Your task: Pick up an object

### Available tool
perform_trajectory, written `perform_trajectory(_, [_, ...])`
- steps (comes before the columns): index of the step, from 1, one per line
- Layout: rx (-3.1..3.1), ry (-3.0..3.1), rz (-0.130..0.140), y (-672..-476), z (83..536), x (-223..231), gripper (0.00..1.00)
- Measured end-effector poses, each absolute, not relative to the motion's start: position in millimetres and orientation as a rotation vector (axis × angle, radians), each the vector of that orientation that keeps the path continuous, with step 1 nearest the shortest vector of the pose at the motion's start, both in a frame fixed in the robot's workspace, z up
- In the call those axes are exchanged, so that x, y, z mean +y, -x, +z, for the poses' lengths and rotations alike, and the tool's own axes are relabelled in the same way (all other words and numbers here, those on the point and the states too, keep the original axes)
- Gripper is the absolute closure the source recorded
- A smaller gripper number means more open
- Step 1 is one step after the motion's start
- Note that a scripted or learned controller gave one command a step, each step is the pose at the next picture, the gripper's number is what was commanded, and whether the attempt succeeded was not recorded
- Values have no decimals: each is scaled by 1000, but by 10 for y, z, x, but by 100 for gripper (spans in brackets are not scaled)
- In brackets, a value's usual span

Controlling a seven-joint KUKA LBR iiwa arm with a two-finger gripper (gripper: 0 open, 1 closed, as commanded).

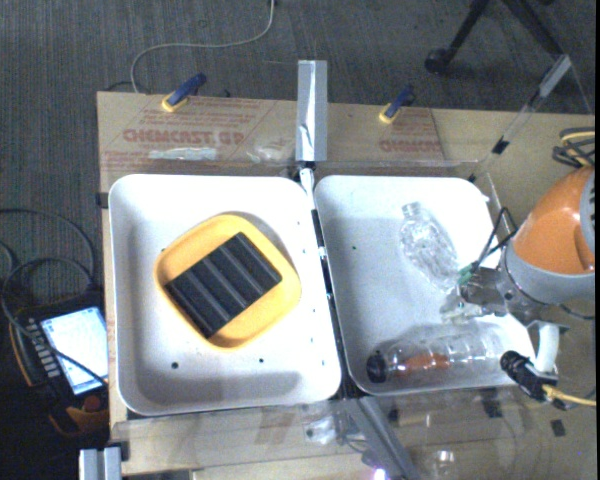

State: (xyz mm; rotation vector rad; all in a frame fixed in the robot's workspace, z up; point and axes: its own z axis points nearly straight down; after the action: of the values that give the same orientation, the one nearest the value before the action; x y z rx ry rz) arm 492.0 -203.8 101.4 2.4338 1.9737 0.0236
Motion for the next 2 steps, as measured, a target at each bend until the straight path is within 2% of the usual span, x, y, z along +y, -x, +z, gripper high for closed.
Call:
perform_trajectory(1, [2101, -2317, 14, -4896, 935, -2053, 100])
perform_trajectory(2, [2105, -2315, 16, -4902, 922, -2035, 0])
